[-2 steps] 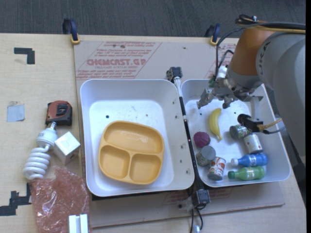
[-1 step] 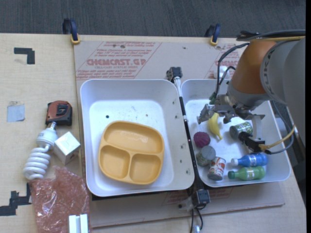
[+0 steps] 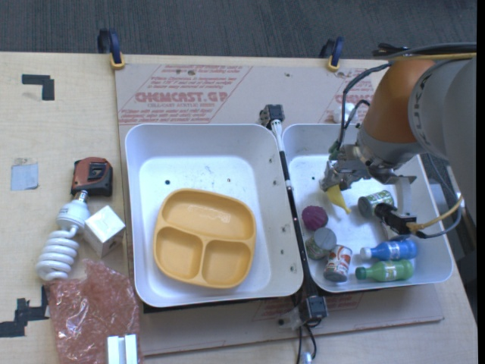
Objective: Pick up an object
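Your pincer sits low in the right bin, and a yellow cone-shaped piece hangs from its tip; you cannot tell from this angle whether the fingers are spread or clamped on it. Just beside it, toward the arm, lies a small green-labelled can. Below the pincer you have a purple ball, then a grey lid and a red-and-white can. Farther down on the arm's side lie a blue bottle and a green bottle. Across the divider, the left bin carries a yellow divided plate. Farthest off, on the surface, rest a spiral bulb and a tape measure.
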`<action>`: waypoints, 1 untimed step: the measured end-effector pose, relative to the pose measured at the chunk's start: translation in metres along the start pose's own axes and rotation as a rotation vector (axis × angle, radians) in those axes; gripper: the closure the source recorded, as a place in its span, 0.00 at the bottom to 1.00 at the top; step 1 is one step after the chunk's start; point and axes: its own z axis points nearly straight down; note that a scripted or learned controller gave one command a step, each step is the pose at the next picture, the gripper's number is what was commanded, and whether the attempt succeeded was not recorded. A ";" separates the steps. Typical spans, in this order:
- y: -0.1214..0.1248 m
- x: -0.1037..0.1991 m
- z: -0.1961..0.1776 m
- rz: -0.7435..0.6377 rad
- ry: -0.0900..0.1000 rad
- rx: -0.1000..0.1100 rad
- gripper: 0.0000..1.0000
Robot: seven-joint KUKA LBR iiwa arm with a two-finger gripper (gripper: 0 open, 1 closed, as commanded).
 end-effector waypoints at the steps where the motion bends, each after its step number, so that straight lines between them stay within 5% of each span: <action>1: -0.034 0.006 -0.090 -0.002 0.001 0.000 1.00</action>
